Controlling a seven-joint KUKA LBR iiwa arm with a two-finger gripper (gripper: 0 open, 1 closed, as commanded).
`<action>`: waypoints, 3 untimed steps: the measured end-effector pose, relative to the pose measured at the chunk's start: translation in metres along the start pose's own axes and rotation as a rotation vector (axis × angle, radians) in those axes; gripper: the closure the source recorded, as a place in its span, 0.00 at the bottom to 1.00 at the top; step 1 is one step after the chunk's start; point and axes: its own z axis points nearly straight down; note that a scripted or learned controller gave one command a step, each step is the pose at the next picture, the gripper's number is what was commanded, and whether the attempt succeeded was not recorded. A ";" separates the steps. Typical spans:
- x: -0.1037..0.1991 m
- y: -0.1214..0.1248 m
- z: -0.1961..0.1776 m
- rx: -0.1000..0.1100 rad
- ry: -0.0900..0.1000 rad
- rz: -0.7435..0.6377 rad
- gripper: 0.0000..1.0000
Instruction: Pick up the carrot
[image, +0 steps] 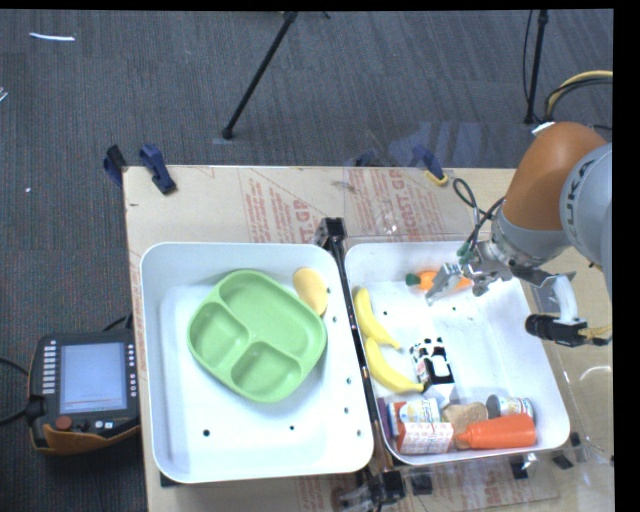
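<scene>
At the back of the right bin (540, 330) the gripper (458, 276) sits over the small carrot (436, 281). Jaws pinch its orange end, I judge; a shallow grip could let it slip on lifting

The worktop (250, 195) is a tan printed board. Two shallow white bins, the left bin (165, 400) and right bin (500, 335), rest directly on it, side by side.
</scene>
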 end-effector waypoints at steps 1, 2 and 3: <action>-0.024 0.000 0.029 -0.009 -0.002 0.226 0.00; 0.037 0.008 0.029 -0.007 0.001 0.560 0.00; 0.002 -0.030 0.029 -0.007 -0.002 0.567 0.00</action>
